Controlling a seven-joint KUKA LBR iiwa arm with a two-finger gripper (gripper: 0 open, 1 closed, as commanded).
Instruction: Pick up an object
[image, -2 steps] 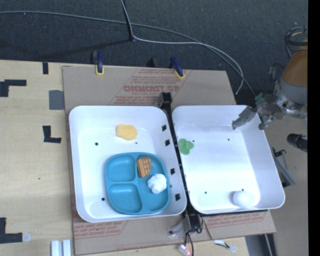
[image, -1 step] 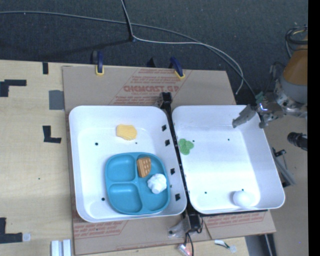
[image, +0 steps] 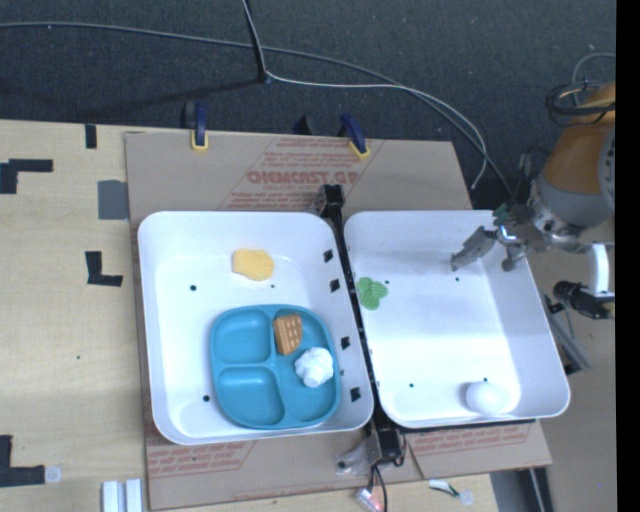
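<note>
Nearest candidate for pickup is the white ball (image: 488, 397), sitting in the near-right corner of the right bin (image: 520, 330), close to the front wall; it lies toward the front edge of the counter (image: 60, 330) from the end effector (image: 487, 250), and being round it has no long axis to line up with. The green leafy piece (image: 372, 293) is the other option in that bin, resting against the left wall by the divider, off to the view's left of the end effector and slightly nearer the front; it looks flat and irregular, no clear axis. The end effector hangs over the far-right part of the right bin, two fingers spread apart, nothing between them, not touching any object. Only one arm, so no choice of side. Left bin (image: 170, 300) holds a blue divided tray (image: 240, 390), a yellow piece (image: 253, 264) lying loose on the bin floor behind the tray, a tan waffle-like piece (image: 288, 334) in the tray's upper-right section, and a white crumpled lump (image: 314, 366) on the tray's right side. Count: two bins, one tray, one ball, one green piece, one yellow piece, one tan piece, one white lump. Judged: reach not yet begun, either right-bin item is the shorter move.
</note>
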